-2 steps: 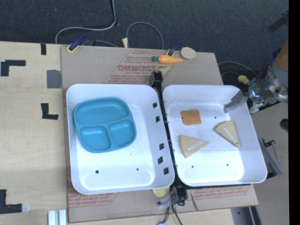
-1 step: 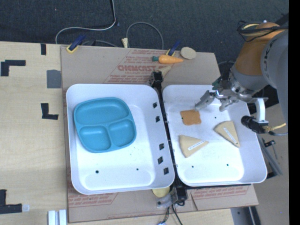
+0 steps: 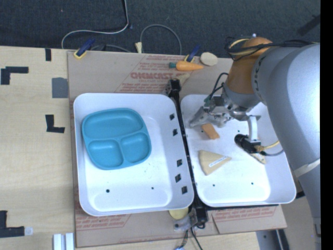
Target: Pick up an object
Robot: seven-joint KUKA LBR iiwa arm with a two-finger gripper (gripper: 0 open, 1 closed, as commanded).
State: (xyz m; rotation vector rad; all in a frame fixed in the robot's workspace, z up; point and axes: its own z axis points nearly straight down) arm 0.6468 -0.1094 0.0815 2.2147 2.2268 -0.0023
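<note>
In the right bin [image 3: 270,191], my gripper [image 3: 208,120] hangs low over the upper left part, and it is open. A small orange-brown block [image 3: 211,132] lies on the bin floor just below the fingertips, not gripped. A pale yellow wedge [image 3: 212,161] lies a little nearer the front, apart from the gripper. The grey arm with its orange band comes in from the upper right and hides the bin's far right corner.
The left bin [image 3: 88,191] holds a blue divided plate [image 3: 117,138]. Behind the bins, on the cardboard, lie an orange carrot-like piece [image 3: 188,65] and a beige oval thing [image 3: 209,59]. A yellowish object [image 3: 178,212] peeks out at the bins' front edge.
</note>
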